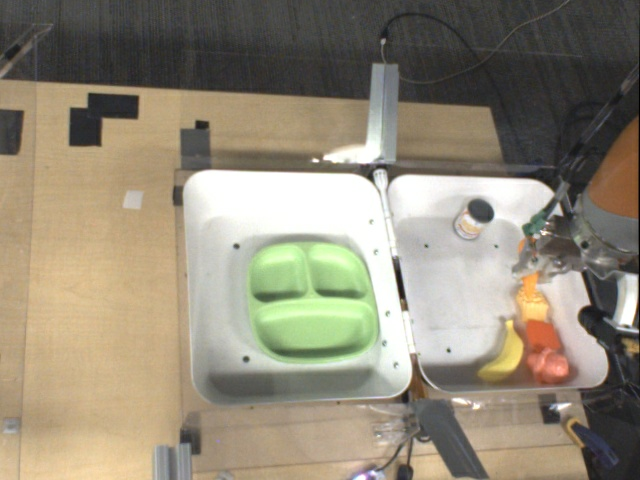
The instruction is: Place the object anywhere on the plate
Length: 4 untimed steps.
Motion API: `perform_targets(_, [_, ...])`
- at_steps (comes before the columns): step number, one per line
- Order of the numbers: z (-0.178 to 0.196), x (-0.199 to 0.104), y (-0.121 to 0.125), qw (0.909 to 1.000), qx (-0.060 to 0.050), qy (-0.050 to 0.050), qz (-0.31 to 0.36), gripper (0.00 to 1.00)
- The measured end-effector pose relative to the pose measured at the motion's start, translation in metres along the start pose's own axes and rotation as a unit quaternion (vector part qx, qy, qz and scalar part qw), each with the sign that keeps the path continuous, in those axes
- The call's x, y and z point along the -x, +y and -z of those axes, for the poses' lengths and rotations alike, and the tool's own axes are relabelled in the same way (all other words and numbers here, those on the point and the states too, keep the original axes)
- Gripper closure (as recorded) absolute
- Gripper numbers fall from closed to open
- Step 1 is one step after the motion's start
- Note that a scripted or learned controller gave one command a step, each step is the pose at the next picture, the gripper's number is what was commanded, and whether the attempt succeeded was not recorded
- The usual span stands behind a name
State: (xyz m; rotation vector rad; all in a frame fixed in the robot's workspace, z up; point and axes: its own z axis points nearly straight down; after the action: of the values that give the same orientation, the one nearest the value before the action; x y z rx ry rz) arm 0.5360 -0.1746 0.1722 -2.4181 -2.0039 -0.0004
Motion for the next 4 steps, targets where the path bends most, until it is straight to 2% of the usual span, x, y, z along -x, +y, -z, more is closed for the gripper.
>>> perform_targets(1, [0.024,-0.066,-0.012,0.9909,0.001,0.000,0.135,1.00])
perform_targets(2, [0.011,-0.140,-0.033,0.9996,-0.001,0.000,0.030,1.00])
perform_targets(3, [0.010,-0.127,-0.058,0.9995,-0.001,0.000,0.032,1.00])
perform_targets(4, [0.071,-0.136,-0.076,0.9991,0.001,0.000,-0.042,1.00])
